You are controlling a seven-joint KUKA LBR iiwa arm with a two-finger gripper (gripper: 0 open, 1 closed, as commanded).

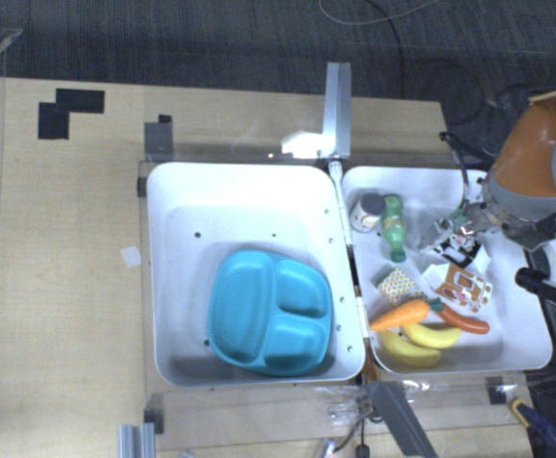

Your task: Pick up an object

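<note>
Nearest, a banana (421,341) and carrot (401,313) lie in the right bin (535,346), ungrasped; the end effector (461,237) hovers above, apparently approaching, and must descend onto one.

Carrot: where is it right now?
The carrot lies in the right bin, near its front left corner, just above the banana and left of the red sausage.

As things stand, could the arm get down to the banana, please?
Probably yes. The banana lies uncovered at the near edge of the right bin, with only the carrot resting against its top, and the arm is already beside that bin.
</note>
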